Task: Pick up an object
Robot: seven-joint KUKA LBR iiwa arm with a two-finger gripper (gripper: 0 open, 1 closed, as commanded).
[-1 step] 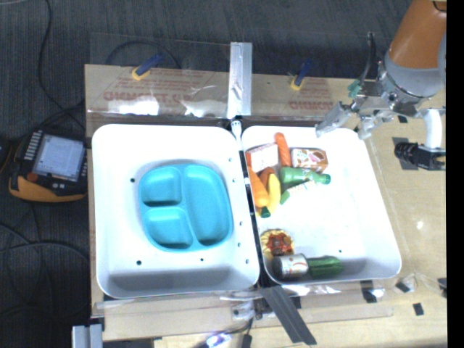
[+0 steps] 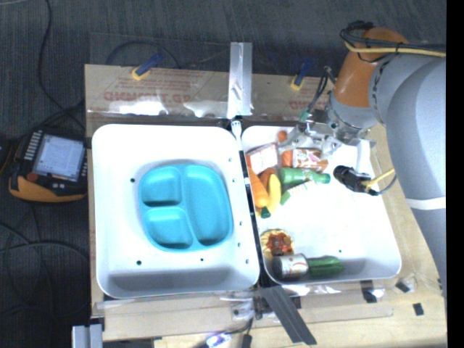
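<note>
Single arm (image 2: 406, 122) reaches in from the right, orange band above the wrist, gripper (image 2: 313, 138) down at the far edge of the right bin (image 2: 362, 223). Can't tell if the gripper is released or clenched, the metal head hides it, and nothing visibly sits in it

Left bin (image 2: 116, 194) holds a blue divided tray (image 2: 185, 205). Right bin holds the clutter: a packet with red print (image 2: 262, 158) at the far left corner, an orange carrot-like piece (image 2: 257, 188) along the divider wall, a yellow banana-like piece (image 2: 273, 192) just beside it, a green bottle-like item (image 2: 301, 176) lying on its side. At the near wall: a round brownish food piece (image 2: 276, 241), a metal can (image 2: 290, 267) on its side, a dark green cucumber-like item (image 2: 326, 267) touching it

Key relation: the gripper is right above the far cluster, and an orange-white packet (image 2: 308, 158) lies directly under and just toward the camera from it. The green bottle-like item is next nearest, long axis running left-right across the bin, slightly tilted. My guess is the nearest target is that packet or the green item; a short descent would do it. The can and cucumber-like item are well apart from the gripper, at the opposite wall

Risk, as a judgement: items overlap tightly there, so a grasp could slip or take two
</note>
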